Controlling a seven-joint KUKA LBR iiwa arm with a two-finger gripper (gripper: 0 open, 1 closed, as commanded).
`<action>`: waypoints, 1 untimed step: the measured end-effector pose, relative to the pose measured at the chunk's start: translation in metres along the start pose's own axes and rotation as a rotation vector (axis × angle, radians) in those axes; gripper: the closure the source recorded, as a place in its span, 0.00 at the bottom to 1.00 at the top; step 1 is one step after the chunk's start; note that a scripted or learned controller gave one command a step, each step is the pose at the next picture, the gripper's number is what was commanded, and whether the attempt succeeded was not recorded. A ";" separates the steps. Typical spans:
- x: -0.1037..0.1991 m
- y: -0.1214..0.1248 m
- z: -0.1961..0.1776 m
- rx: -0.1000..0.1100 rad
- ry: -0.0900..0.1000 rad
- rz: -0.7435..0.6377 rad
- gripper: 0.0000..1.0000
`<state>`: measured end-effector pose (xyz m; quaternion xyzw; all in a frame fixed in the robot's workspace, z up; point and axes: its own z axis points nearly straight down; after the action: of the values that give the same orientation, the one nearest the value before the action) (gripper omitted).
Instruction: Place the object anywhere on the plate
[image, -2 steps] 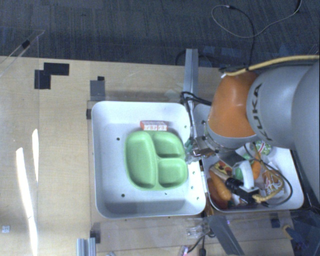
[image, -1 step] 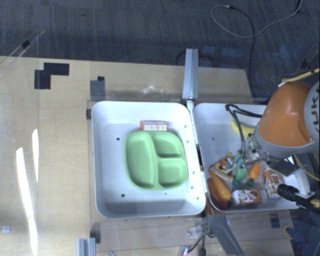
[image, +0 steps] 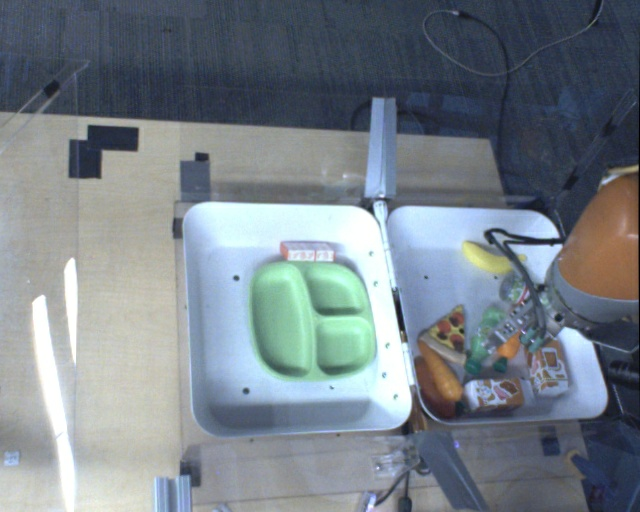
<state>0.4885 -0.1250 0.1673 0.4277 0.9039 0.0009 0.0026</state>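
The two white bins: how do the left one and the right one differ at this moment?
The left bin holds a green divided plate and a small orange-and-white carton at the plate's far edge; the right bin holds a jumble of toy food, including a banana and a pizza slice. The gripper is over the right bin, not the left. Both are shallow, white and similar in size.

Two white bins (image: 200, 300) (image: 430, 240) sitting side by side. One green plate (image: 310, 320) lying in left bin, one small box (image: 307, 251) lying beside it. Right bin holding one banana (image: 487, 258), one pizza slice (image: 447, 330), one hot dog (image: 438, 378), two cartons (image: 493, 395) (image: 548, 368).
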 end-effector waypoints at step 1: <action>0.033 0.028 -0.027 -0.002 -0.002 -0.220 1.00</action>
<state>0.4889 -0.0822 0.1939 0.3260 0.9454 0.0011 0.0039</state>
